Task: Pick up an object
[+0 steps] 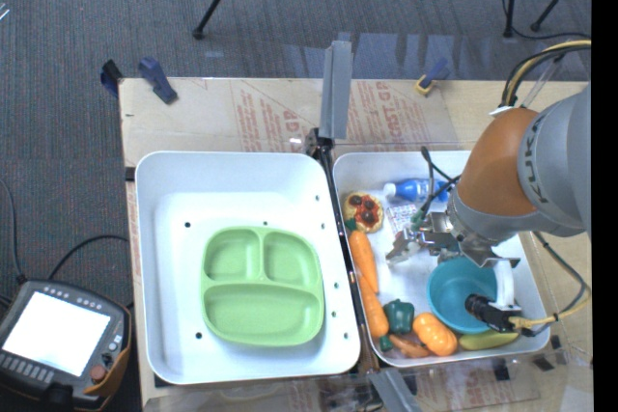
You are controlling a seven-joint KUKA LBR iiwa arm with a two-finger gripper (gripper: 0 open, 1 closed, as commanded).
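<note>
**Operator:** What was the state of the two-finger gripper (410, 244)?

**Technician:** It hung low over the middle of the right-hand shallow white bin (537, 277). Whether anything sat between its metal parts could not be read from the slanted view, so no hold was recorded.

**Operator:** Which object lay nearest?

**Technician:** The long orange plastic carrot (364, 261), lying along the bin's left wall, just beside the gripper. It appeared light, stiff and smooth, so probably slippery. Recommended hold: across the mid-length, where the body is narrow enough to span.

**Operator:** Alternatives?

**Technician:** A small round toy pizza (366, 210) lay above the carrot, flat and likely hard to get under. A blue bowl (462, 295) sat under the wrist, rigid, best taken by its rim. A dark green pepper (398, 315) and an orange-yellow pepper (435, 334) crowded the front edge, touching their neighbours.

**Operator:** Clearance?

**Technician:** The carrot lay close to the wall, leaving little room on that side. Open floor existed between carrot and bowl. The left bin (159, 207) held a green divided tray (261, 286) with ample room around it.
</note>
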